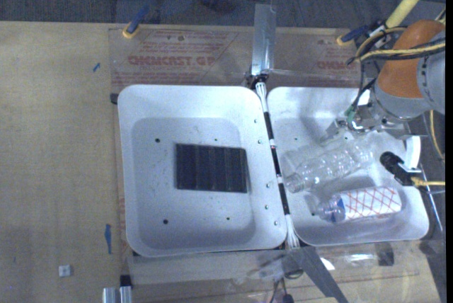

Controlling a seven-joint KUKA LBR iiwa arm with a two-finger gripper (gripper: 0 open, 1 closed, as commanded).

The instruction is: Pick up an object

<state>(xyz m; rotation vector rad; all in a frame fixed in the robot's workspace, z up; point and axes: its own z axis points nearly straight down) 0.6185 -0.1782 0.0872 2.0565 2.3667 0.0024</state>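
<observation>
One camera above, seemingly slanted, overlooks both bins (191,100).

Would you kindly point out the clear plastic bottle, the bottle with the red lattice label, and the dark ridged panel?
clear plastic bottle (327,166): camera view, on the middle of its body.
bottle with the red lattice label (369,202): camera view, on the label.
dark ridged panel (211,168): camera view, on its centre, in the left bin.

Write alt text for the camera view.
A grey arm with an orange band reaches into the right white bin, above a clear plastic bottle and a red-crosshatched white bottle. The left white bin holds a dark ribbed rectangular tray.
</observation>
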